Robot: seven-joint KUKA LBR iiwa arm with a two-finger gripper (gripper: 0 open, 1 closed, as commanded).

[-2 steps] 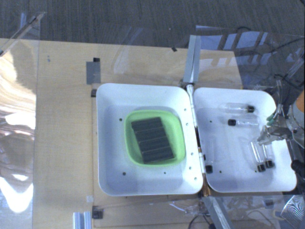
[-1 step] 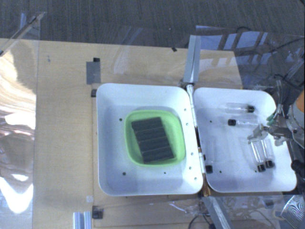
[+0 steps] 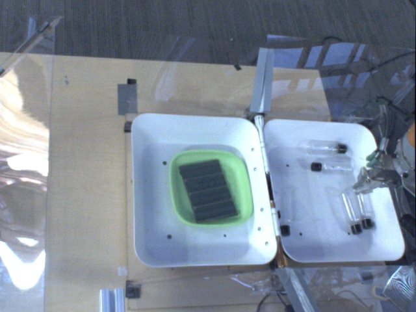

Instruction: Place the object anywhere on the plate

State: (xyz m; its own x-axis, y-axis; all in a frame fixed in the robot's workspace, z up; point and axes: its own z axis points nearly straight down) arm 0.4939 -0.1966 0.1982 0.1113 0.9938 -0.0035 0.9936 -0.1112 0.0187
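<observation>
A dark grey ribbed block (image 3: 208, 190) lies flat on the lime green plate (image 3: 177, 186), a little tilted, and covers most of the plate's floor. The plate sits in the middle of the left white bin (image 3: 146, 194). My gripper (image 3: 368, 178) is far from it, over the right side of the right bin (image 3: 299, 246), reaching in from the right edge of the view. Its metal tip hangs just above two clear tubes. Nothing shows between the tip and the block.
Several clear tubes with black caps lie in the right bin: one (image 3: 323, 148) at the back, one (image 3: 330, 166) below it, and a pair (image 3: 356, 212) near the gripper. A grey metal bracket (image 3: 262, 86) stands behind the joint between the bins.
</observation>
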